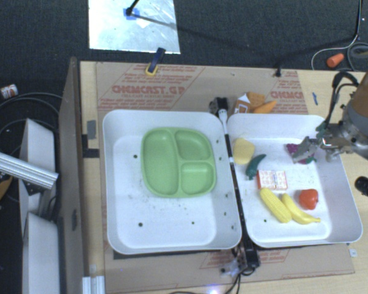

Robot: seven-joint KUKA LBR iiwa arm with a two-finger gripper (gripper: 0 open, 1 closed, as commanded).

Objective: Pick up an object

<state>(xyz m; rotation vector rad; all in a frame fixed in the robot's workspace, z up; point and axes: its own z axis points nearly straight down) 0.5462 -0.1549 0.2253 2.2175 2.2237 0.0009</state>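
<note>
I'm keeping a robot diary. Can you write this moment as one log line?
gripper: over right bin, at purple item | grasp: unconfirmed | bananas, tomato: untouched | left bin: green plate

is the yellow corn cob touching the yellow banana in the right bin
Touching. The camera view shows the yellow corn cob lying against the yellow banana with no white bin floor between them near their upper ends.

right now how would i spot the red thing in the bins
Look in the right-hand white bin, toward its near right corner. The red tomato sits just right of the two yellow bananas; it is the one round red item there.
</note>
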